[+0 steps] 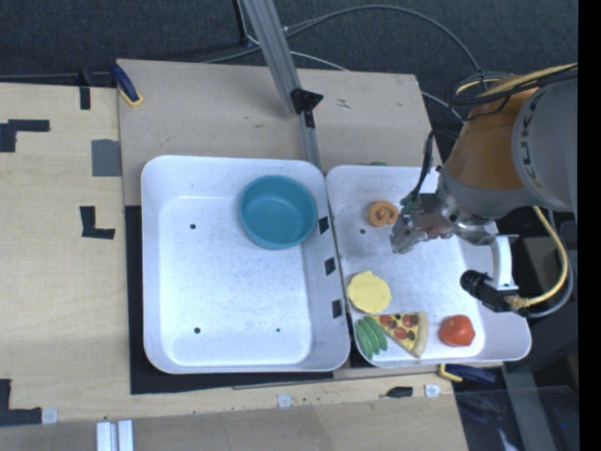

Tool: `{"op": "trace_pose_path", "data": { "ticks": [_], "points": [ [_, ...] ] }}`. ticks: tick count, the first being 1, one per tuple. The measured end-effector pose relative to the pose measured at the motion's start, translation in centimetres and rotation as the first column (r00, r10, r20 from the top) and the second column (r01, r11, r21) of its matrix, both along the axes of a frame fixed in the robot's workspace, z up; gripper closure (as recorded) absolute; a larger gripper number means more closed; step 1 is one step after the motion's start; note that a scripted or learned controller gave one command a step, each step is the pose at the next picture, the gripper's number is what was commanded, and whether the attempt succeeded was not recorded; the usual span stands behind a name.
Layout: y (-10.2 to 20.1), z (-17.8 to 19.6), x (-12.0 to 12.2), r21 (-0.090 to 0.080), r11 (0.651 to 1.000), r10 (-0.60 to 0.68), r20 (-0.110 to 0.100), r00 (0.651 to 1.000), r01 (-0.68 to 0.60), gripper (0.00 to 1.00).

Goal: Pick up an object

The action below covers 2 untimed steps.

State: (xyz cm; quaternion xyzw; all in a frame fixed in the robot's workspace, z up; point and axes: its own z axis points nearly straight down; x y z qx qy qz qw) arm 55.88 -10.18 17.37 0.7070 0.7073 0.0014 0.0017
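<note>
My gripper [402,242] hangs over the middle of the right bin [427,271], just right of and below a small orange doughnut-shaped piece [381,214]. Nothing shows between its fingers. Nearer the front of that bin lie a yellow round piece [369,292], a green pod-like piece [371,334], a pizza slice [406,329] and a red tomato [456,331]. A blue bowl [278,210] sits at the back of the left bin [188,299].
A grey metal pole [282,64] slants down to the divide between the two bins. The arm's grey and orange body [507,153] covers the right bin's back right corner. Cables [545,280] loop beside the bin's right edge.
</note>
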Motion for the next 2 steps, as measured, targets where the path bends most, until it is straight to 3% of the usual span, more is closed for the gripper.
{"op": "trace_pose_path", "data": {
  "ticks": [2],
  "points": [
    [0.5,11.2,-0.3,0.000,1.000,0.000,0.000,1.000,0.000,1.00]
  ]
}}
